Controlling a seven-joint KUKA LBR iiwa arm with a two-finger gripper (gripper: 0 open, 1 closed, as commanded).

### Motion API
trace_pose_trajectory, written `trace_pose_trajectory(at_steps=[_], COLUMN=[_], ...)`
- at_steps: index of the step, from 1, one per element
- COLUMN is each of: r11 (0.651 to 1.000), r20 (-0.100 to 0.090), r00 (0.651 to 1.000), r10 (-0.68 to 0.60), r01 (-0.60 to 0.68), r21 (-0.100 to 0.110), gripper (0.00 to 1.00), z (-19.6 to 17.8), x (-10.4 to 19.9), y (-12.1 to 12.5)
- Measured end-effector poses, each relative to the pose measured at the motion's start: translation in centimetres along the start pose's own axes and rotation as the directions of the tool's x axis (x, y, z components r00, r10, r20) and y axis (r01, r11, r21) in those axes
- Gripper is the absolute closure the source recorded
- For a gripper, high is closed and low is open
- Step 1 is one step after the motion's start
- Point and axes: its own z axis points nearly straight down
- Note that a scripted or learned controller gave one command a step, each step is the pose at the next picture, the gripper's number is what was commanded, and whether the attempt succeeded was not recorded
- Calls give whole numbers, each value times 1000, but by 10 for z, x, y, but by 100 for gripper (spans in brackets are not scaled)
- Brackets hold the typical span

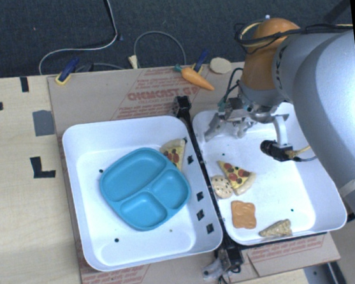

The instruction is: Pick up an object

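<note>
My gripper [228, 127] hangs over the far end of the right bin [311, 183], under the orange band of the arm. Its two metal fingers [213, 126] stand apart, open, with nothing between them. Nearer the front of that bin lie a toy pizza slice [237, 175], a round cookie [221, 187], an orange-brown square piece [243, 214] and a tan wedge [275, 228]. The pizza slice is the closest of these to the gripper, a short way in front of it.
The left bin [92, 232] holds a blue divided plate [144, 187] and another pizza slice [175, 151] by the dividing wall. A toy carrot [195, 78] and a beige piece [219, 65] lie on the cardboard behind the bins. The arm's grey body covers the right side.
</note>
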Motion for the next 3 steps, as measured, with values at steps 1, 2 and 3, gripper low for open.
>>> trace_pose_trajectory(at_steps=[1,2,3], r11=[1000,1000,1000], r20=[0,-1,-3], r00=[1000,1000,1000], r10=[2,3,2], r01=[-2,-3,-2], r21=[1,-1,-2], gripper=[0,0,0], z=[10,10,9], x=[5,9,-8], y=[-1,-7,-11])
